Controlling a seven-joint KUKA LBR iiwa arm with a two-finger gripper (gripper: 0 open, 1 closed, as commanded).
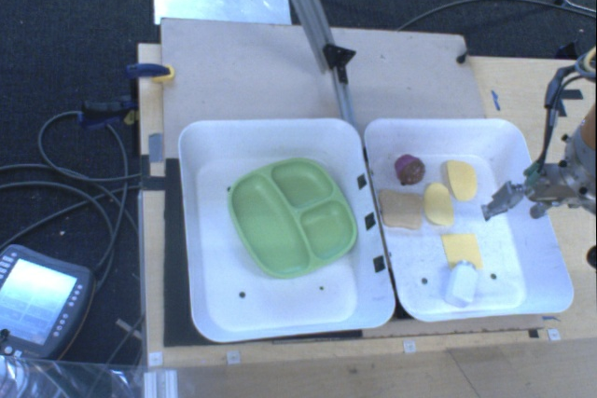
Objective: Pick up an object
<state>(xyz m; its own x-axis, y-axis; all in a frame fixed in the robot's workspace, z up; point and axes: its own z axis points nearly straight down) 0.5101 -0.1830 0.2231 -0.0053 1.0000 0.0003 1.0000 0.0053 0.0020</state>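
Note:
The right bin (pixel 536 280) holds several small items. A dark red round piece (pixel 409 169) lies at the back, with a yellow wedge (pixel 459 179) beside it. In the middle are a tan bread slice (pixel 402 209) and a yellow oval (pixel 439 203). A flat yellow square (pixel 462 248) and a small white block (pixel 461 283) lie nearer the front. My gripper (pixel 501 200) hangs over the right side of this bin, just right of the yellow oval and above the yellow square. Nothing shows in its grasp.
A green divided plate (pixel 294 216) lies in the left bin (pixel 205 294). A slanted metal pole (pixel 312 9) crosses the back of the bench. Clamps (pixel 149 71) and cables lie off the bench's left edge, with a teach pendant (pixel 37 294) below them.

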